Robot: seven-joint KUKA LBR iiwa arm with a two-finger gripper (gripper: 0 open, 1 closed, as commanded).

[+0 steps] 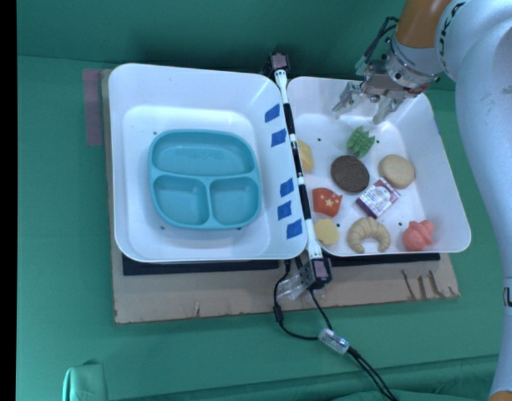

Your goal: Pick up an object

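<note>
My gripper (362, 109) hangs over the far part of the right bin (443, 153), open, with nothing between its fingers. Just below it lies a small green toy (359, 140). Nearer the front sit a dark brown round cookie (350, 174), a tan round cookie (397, 170), a small purple and white packet (377, 198), a red flag-like piece (326, 200), a croissant (368, 234), a red-orange toy (418, 235), a yellow piece (326, 231) and a tan piece (306, 155) by the left wall.
The left bin (134, 90) holds a teal divided tray (205, 178). A black and white bar with blue tape marks (294, 174) runs between the bins. Cables (322, 328) trail off the front of the cardboard base. The arm (481, 82) comes in from the right.
</note>
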